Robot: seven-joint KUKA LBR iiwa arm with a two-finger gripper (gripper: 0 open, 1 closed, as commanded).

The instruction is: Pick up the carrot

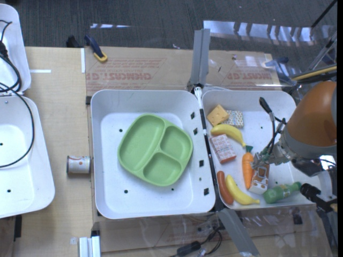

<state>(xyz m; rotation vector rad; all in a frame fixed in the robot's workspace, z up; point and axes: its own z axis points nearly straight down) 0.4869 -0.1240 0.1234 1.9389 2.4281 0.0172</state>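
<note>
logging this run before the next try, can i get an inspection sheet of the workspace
surface: bench with left bin and right bin side by side
job's things: carrot lies in the right bin, green top away from the camera
clutter: green divided plate in the left bin; two bananas, cheese wedge, red packet, green bottle by the carrot
grippers: hand low just right of the carrot
cables: black cables at far left
surroundings: small can on the bench
</note>
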